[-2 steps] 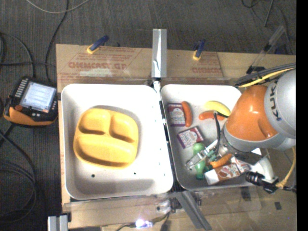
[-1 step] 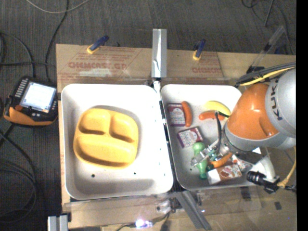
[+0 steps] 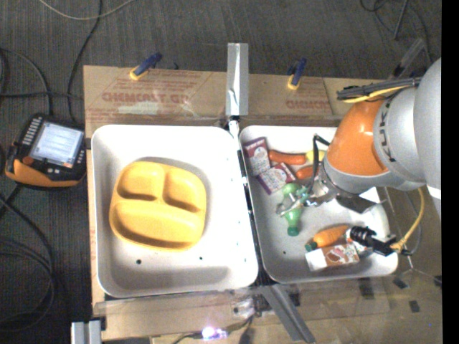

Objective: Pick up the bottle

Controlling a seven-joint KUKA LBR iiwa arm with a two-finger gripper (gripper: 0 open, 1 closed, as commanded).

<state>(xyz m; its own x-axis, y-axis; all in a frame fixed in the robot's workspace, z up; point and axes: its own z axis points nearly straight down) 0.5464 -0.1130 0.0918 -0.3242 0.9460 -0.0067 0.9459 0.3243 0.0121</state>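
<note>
So the bottle (image 3: 292, 225) is a small bright green thing, lying in the middle of the right bin (image 3: 276, 253). It looks like plastic, and it's pretty blurry at this size. The gripper (image 3: 295, 205) sits right on top of it, so you only get green poking out above and below the metal. I can't make out a cap, a label or which way the neck points. I also can't tell if the gripper is spread or clamped on it, since it's just a shiny smear from up here.

The arm (image 3: 366, 145) comes in from the right and covers the bin's far right corner. It also hides part of an orange piece (image 3: 287, 156) behind it. Two little cartons (image 3: 257, 155) sit near the bin's left wall. Toward the front there's an orange thing (image 3: 328, 236) with a green end, just beside a box (image 3: 335, 256) whose print is too small to read. The left bin (image 3: 100, 213) holds a yellow tray (image 3: 159, 204).
</note>
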